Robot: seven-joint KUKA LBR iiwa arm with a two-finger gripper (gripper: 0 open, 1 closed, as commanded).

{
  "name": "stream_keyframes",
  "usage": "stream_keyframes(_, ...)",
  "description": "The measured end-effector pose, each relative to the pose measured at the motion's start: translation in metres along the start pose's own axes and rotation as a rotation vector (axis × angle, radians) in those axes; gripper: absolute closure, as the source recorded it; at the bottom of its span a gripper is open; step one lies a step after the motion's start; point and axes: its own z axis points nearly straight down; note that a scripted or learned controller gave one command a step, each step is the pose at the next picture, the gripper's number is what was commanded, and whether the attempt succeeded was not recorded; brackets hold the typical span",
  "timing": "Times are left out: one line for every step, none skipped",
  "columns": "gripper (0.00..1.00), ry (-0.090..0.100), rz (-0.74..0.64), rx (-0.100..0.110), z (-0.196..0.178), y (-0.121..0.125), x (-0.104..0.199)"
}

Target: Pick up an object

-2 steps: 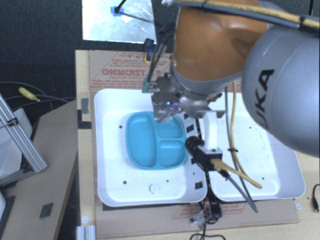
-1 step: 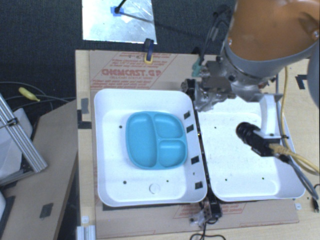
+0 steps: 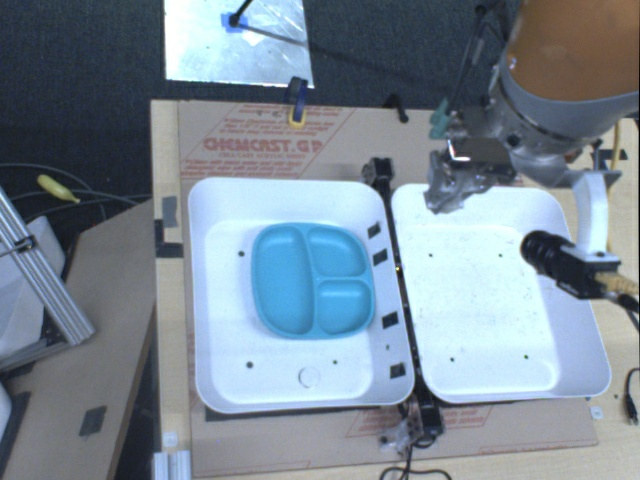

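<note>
A light blue divided plate (image 3: 308, 279) with three compartments lies flat in the middle of the left bin (image 3: 225, 368). My gripper (image 3: 446, 194) hangs over the far left corner of the right bin (image 3: 490, 368), just past the divider between the bins. It is well to the right of the plate and behind it. The grey wrist and the orange band above it cover the gripper's upper part.
A black cylindrical fitting (image 3: 556, 257) on a white bracket juts over the right bin's right side. Black clips run along the wall between the bins (image 3: 388, 298). A foil sheet (image 3: 240, 28) lies behind the bench, and a metal frame (image 3: 35, 278) stands at the left.
</note>
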Motion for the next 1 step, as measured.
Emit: stream_keyframes(1.0,0.001,-0.011,0.004,0.0154,-0.001,0.0559)
